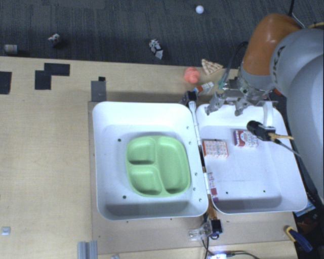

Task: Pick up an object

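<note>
On the pale bench [45, 167] a left white bin [101, 152] and a right white bin [253, 174] are set side by side; a pink ball [191, 75] and a tan wedge [211, 67] are laid behind them.

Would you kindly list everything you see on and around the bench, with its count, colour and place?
left bin: 1, white, on the bench
right bin: 1, white, beside the left bin
tray: 1, green, three compartments, in the left bin
card: 1, red-and-white pattern, right bin, near the divide
packet: 1, red and white, right bin, far half
pink ball: 1, bench beyond the bins
wedge: 1, tan, next to the pink ball
tape marks: several, black, bench's far left
white ball: 1, dark floor beyond the bench
arm: 1, grey with orange band, from the right
gripper: 1, at the right bin's far edge
</note>
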`<action>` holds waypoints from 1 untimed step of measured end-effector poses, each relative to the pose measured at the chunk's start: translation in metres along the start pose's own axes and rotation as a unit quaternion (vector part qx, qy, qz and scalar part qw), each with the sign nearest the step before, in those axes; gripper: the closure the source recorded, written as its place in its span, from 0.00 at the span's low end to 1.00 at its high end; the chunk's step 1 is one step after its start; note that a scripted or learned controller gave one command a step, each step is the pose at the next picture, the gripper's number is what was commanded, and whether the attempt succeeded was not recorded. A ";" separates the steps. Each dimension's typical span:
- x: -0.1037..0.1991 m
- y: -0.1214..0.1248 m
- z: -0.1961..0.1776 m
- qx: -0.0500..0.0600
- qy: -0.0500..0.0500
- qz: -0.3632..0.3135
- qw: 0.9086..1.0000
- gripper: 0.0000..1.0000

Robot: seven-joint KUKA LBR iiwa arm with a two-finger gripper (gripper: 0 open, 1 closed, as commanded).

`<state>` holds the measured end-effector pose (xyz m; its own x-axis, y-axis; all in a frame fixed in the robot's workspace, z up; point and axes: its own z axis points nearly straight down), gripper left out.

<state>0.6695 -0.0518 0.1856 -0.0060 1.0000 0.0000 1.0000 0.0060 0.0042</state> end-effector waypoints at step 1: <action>-0.040 -0.094 0.086 0.000 0.000 0.002 1.000 0.00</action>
<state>0.5763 -0.0921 0.0987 -0.0028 1.0000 0.0002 1.0000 0.0028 0.0045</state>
